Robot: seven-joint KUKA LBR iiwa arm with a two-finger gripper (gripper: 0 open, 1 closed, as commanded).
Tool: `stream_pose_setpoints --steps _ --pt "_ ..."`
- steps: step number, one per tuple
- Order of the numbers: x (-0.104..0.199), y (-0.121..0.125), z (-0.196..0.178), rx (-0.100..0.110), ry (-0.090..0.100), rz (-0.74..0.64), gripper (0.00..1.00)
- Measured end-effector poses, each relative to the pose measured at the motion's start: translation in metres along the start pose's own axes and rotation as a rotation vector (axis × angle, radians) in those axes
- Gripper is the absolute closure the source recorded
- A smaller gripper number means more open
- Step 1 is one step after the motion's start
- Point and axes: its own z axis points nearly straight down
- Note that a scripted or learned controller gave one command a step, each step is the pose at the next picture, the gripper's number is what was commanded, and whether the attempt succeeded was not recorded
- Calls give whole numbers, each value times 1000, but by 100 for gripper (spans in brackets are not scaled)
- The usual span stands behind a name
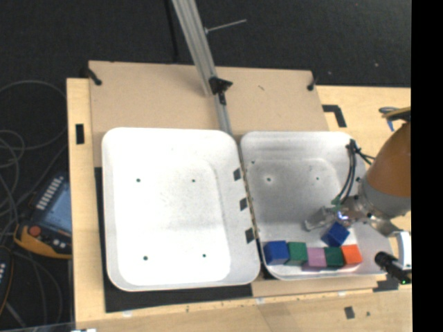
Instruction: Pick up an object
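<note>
Fingers: mine (331, 221) hang low in the right bin (291, 151), and I cannot tell whether they are open or closed.
Blue block (336, 235): tilted, just beside my fingers, not visibly between them.
Row along the near wall: blue cube (276, 252), green cube (297, 252), purple cube (316, 256), second green cube (334, 256), orange cube (351, 254).
Left bin (166, 206): alongside on the desk (270, 95).
</note>
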Motion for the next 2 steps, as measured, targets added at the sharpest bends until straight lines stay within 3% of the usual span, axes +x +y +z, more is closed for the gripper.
stream_pose_setpoints --steps 1,2 --pt "20 -23 -1 -1 -1 0 0" --pt "19 -21 -12 -7 -3 4 100"
